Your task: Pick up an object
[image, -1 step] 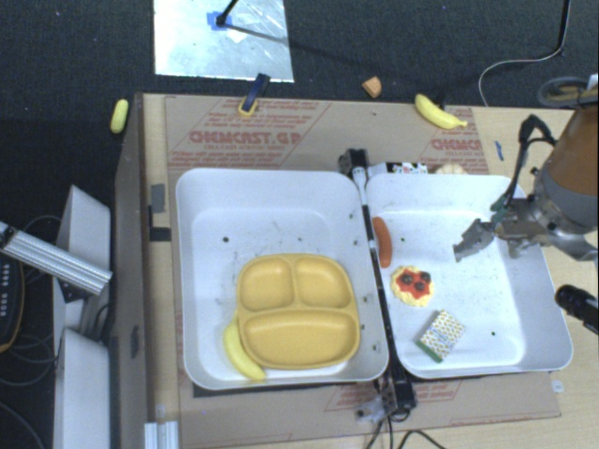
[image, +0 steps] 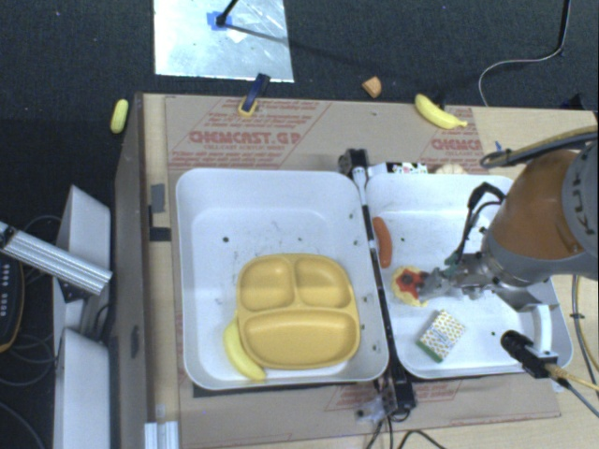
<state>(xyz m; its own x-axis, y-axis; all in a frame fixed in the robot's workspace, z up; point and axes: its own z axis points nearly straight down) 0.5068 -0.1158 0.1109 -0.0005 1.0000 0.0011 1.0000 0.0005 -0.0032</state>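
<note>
White plastic bins [image: 281, 190] side by side on a bench. Left bin: yellow divided tray [image: 298, 309], with a yellow banana [image: 241, 352] tucked against its lower-left edge. Right bin [image: 421, 204]: orange-red sausage [image: 382, 239] by the divider, red-and-yellow toy [image: 408, 284] mid-bin, patterned little box [image: 441, 334] lower down. Grey arm [image: 543, 218] reaching in from the right, gripper [image: 432, 282] just beside, perhaps touching, the red-and-yellow toy; grip state impossible to tell.
</note>
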